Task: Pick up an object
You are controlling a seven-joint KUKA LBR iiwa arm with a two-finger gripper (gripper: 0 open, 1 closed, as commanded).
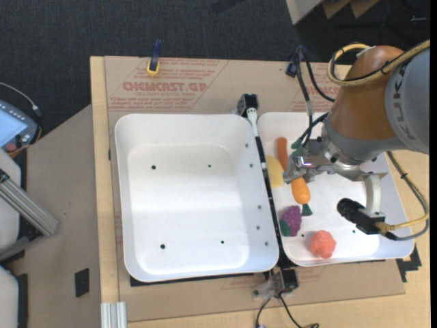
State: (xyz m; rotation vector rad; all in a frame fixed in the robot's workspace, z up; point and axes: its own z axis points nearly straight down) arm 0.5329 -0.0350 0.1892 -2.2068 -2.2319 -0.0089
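The right bin (382,251) holds several small items. A thin orange piece (281,147) lies near its far left corner, with a yellow piece (274,171) just below it along the left wall. An orange lump (301,192) sits in the middle left, and a purple bunch of grapes (291,219) with a small teal bit (307,210) beside it lies further forward. A pink-red lump (321,243) rests near the front wall. My gripper (299,171) hangs low over the bin's left part, right above the orange lump and beside the yellow piece.
The left bin (136,203) stands beside the right one, and a black rail with screws (263,176) runs between them. The arm's orange band and grey wrist (369,115) cover the right bin's far right part. Brown cardboard (171,84) lies under both bins.
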